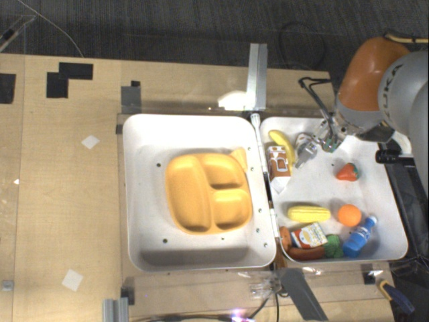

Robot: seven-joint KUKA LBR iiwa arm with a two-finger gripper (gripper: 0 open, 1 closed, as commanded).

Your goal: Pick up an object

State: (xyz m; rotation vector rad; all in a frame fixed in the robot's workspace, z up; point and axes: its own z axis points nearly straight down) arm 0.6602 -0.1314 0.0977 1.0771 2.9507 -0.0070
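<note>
Camera view: gripper [307, 147] hangs over the right bin [389, 200] near its top, right by the banana [279, 143] and brown packet [279, 161]. Can't tell how open it is or if it's got anything. Strawberry [347, 172] at its 4 o'clock, corn [309, 213], orange [348, 215], bottle [358, 237] toward 6. Yellow tray [206, 192] in the left bin [144, 180].

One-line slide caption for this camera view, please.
KUKA arm's gripper low in the right bin beside a banana; yellow tray in left bin.

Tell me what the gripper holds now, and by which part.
Cannot be told: the gripper sits low in the right bin beside the banana, with nothing visibly between it.
</note>
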